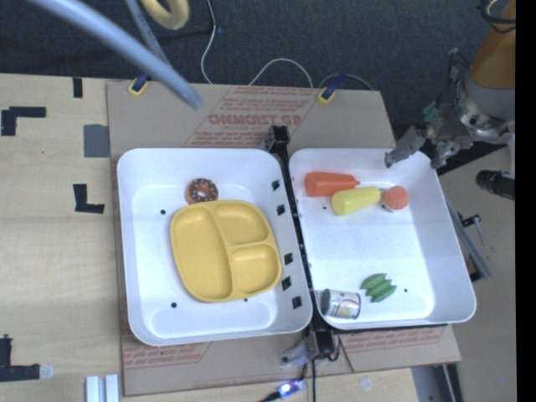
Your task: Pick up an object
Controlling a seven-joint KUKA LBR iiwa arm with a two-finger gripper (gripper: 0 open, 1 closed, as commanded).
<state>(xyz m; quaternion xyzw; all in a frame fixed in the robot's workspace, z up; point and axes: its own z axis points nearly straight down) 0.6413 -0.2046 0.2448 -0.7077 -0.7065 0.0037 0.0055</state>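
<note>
Five small things lie in the right bin (435, 224): an orange carrot (329, 182), yellow piece (355, 199) and red ball (395, 197) near its far edge, green pods (378, 287) and a metal can (342, 305) at its near edge. The claw (408, 151) hovers at the bin's far right corner, grip state unclear. Descending squarely onto the isolated pods seems wisest. Cardboard (251, 115) covers the counter.

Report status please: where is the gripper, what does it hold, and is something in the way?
Gripper above right bin's far right corner, holding nothing visible. Carrot, corn, tomato lie closest, untouched. Nothing between.
</note>
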